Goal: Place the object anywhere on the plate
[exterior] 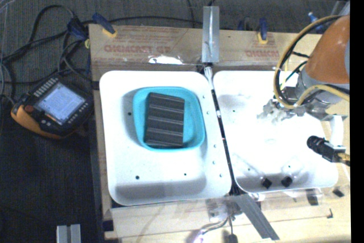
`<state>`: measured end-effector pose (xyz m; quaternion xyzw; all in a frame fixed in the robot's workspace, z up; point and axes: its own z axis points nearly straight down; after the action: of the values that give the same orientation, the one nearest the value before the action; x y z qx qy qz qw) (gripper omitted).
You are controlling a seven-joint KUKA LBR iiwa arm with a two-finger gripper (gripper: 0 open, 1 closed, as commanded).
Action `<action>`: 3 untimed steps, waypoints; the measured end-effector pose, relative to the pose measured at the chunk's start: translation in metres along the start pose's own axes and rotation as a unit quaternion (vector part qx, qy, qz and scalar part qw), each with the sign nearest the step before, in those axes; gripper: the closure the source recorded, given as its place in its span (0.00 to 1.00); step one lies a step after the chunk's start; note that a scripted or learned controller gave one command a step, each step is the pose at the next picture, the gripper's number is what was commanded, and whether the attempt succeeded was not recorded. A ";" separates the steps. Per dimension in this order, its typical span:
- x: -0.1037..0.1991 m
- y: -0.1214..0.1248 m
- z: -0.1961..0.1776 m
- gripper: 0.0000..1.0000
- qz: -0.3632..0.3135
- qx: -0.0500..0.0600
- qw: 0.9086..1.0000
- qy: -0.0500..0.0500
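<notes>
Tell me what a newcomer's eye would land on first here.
First, the square turquoise plate in the left white bin, with a dark grey ribbed block lying on it. Next, the grey arm's orange band at the right edge, above the right white bin.

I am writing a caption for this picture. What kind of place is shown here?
Probably a robotics lab or test cell. A robot arm reaches over two white bins on a wooden bench, and a teach pendant with cables lies on the carpet.
</notes>
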<state>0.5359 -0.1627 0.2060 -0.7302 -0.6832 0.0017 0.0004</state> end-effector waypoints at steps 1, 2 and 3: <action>0.000 0.000 0.000 0.00 0.000 0.000 1.000 0.000; 0.064 -0.053 0.031 0.00 0.011 0.000 1.000 0.000; 0.010 -0.051 -0.034 0.00 -0.114 0.000 0.993 0.000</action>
<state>0.4863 -0.1498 0.2403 -0.6475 -0.7621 0.0012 0.0007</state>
